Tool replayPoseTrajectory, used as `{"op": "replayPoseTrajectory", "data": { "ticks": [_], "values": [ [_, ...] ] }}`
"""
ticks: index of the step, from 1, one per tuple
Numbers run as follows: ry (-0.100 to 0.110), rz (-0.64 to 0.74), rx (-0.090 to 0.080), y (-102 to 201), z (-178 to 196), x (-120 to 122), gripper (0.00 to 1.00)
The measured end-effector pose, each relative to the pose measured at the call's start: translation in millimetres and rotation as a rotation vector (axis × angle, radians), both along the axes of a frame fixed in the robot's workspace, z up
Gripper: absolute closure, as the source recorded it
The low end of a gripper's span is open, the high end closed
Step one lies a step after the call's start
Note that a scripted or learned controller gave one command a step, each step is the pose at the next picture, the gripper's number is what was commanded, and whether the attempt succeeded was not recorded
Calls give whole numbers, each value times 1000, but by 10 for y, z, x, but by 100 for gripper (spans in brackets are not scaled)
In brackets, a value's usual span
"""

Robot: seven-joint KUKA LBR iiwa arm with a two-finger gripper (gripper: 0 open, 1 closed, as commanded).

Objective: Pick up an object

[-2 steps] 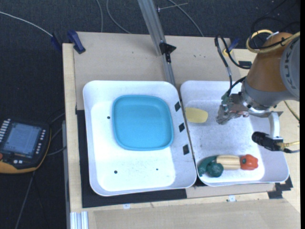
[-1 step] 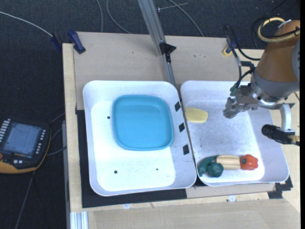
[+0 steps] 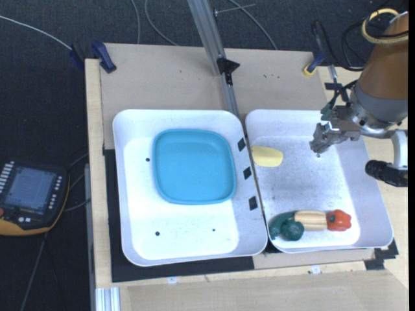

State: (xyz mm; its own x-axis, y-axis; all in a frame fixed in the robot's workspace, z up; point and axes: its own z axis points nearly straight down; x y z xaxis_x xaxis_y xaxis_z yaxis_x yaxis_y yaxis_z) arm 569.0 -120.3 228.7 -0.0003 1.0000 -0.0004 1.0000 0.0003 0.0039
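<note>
Overhead slanted view of a bench (image 3: 168, 63) bearing 2 shallow white bins side by side. The grey arm (image 3: 386, 63) with its orange band enters from the right edge of the view, and its gripper (image 3: 322, 141) hangs over the upper right part of the right bin (image 3: 311, 186), pointing downward toward the bin floor. Nothing is seen between the gripper's tips, and at this resolution it cannot be told whether the gripper is released or clenched. The candidate objects for picking all lie apart from the gripper: a pale yellow piece (image 3: 267, 156) rests to the gripper's left and slightly below it in the view, against the left wall of the same bin; 3 further items lie in a touching row well below the gripper along the bin's near wall, namely a dark green object (image 3: 286, 228) at the left, a tan cylinder (image 3: 310, 220) in the middle, and a red object (image 3: 338, 220) at the right. Far to the gripper's left, the left bin (image 3: 130, 193) holds a blue square plate (image 3: 194, 166) lying flat in its upper half. A slanted metal rail (image 3: 204, 24) crosses the bench above and left of the gripper, ending near the gap between the 2 bins. A handheld control pendant (image 3: 29, 196) lies on the dark floor beyond the bench's left edge.
</note>
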Motion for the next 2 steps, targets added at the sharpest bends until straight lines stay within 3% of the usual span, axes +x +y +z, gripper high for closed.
{"op": "replayPoseTrajectory", "data": {
  "ticks": [2],
  "values": [
    [2, 5, 2, 1141, 55, 89, 100]
  ]
}}
